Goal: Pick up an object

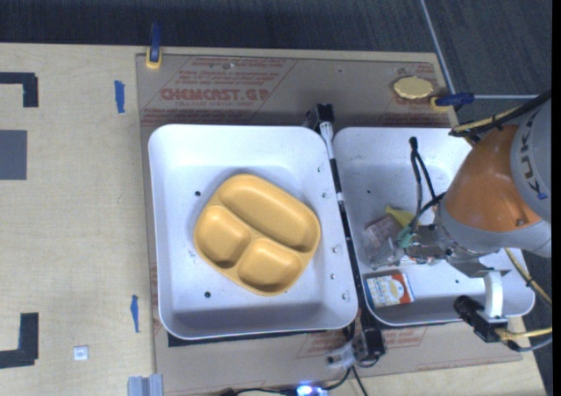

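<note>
In the right bin (377, 153), a crinkled clear wrapper (381, 235) lies near the left wall, with a small yellow item (399, 215) just behind it. A white and orange box (388, 288) lies flat at that bin's front edge. My gripper (419, 243) is low in the right bin, directly right of the wrapper and seemingly touching it. The orange wrist band (491, 188) hides most of the gripper. A yellow three-compartment tray (256, 233) fills the middle of the left bin (175, 210).
Black cables (421, 171) run from the wrist over the right bin's back half. A black bracket (478, 315) sticks out past the right bin's front corner. A round yellow disc (413, 87) and a blue clamp (154, 44) sit on the board behind the bins.
</note>
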